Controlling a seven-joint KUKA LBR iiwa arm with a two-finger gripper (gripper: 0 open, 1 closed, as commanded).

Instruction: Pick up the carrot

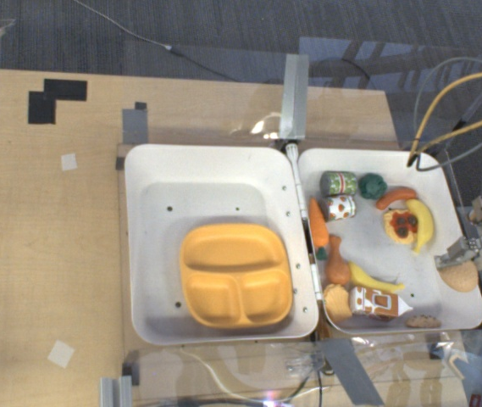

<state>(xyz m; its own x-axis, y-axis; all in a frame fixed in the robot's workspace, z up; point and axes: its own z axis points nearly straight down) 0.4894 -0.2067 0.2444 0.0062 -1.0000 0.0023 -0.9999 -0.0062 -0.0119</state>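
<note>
The camera view looks down on a pale wooden bench [46, 253] carrying two shallow white plastic bins side by side.

The left white bin [152, 227] holds one thing: a yellow-orange plastic tray with three compartments [236, 274], lying flat towards the bin's near right part.

The right white bin [444, 312] holds the clutter. One slim orange toy carrot [318, 224] lies lengthwise along the bin's left wall, just beside the divider between the bins, its dark green top pointing near. Two small toy cans sit at the far left: one green can [339, 182] on its side and, just near of it, one white-and-red can [341, 207]. One dark green rounded vegetable [373, 184] lies right of the green can, and one red-orange sausage [395, 197] lies beside that. There are two yellow toy bananas: one banana [425, 225] curving round a small yellow pastry with red topping [402, 225], and a second banana [373, 278] near the bin's middle. One brown pear-shaped piece [336, 265] lies just near of the carrot, one round tan biscuit [336, 300] beyond it, and one small white-and-orange carton [376, 303] lies on its side (touching the biscuit, as far as I can tell).

The grey metal two-finger gripper [463, 258] hangs over the bin's right edge, well apart from the carrot, above a tan round bread piece [460, 277]. Whether its fingers are parted or closed, I cannot tell.
</note>
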